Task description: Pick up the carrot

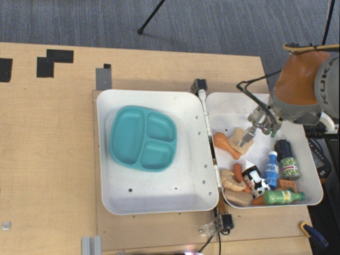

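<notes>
Two white bins sit side by side on the surface. My gripper (254, 128) hangs in the right bin (228, 106), fingers apart, grasping nothing. Carrot (226, 144) lies just left of it, near the divider. Green-labelled can (290, 168) and green bottle (282, 197): print unreadable. Teal tray (142, 137) occupies left bin (159, 195).

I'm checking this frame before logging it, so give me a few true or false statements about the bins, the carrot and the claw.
1. The teal plate lies in the left bin. True.
2. The carrot sits on the teal plate. False: it lies in the right bin.
3. The claw hovers above the right bin. True.
4. The green bottle stands upright in the left bin. False: it lies on its side in the right bin.
</notes>
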You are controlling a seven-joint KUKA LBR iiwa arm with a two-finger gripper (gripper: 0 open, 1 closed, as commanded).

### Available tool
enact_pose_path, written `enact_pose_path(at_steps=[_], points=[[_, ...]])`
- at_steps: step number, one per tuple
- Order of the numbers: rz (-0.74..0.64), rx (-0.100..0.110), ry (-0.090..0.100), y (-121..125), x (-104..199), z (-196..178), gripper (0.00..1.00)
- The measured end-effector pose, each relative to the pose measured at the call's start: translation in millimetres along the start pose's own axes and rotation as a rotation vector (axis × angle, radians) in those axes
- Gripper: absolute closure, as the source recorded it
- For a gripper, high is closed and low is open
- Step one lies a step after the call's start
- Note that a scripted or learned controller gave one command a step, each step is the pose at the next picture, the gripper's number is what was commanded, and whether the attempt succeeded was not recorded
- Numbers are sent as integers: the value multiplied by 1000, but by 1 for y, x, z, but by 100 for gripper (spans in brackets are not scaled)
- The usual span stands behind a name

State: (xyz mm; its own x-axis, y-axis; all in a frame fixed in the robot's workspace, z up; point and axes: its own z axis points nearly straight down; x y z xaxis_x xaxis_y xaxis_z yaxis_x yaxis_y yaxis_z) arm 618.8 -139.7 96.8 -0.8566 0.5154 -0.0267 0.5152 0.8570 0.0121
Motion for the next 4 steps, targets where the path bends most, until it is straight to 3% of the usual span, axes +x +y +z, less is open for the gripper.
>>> enact_pose_path(at_steps=[1,2,3,4], points=[[23,-2,2,1,96,-2,0],[130,-3,-1,52,-3,2,0],[236,-1,12,128,44,-96,0],[428,13,20,104,90,-90,0]])
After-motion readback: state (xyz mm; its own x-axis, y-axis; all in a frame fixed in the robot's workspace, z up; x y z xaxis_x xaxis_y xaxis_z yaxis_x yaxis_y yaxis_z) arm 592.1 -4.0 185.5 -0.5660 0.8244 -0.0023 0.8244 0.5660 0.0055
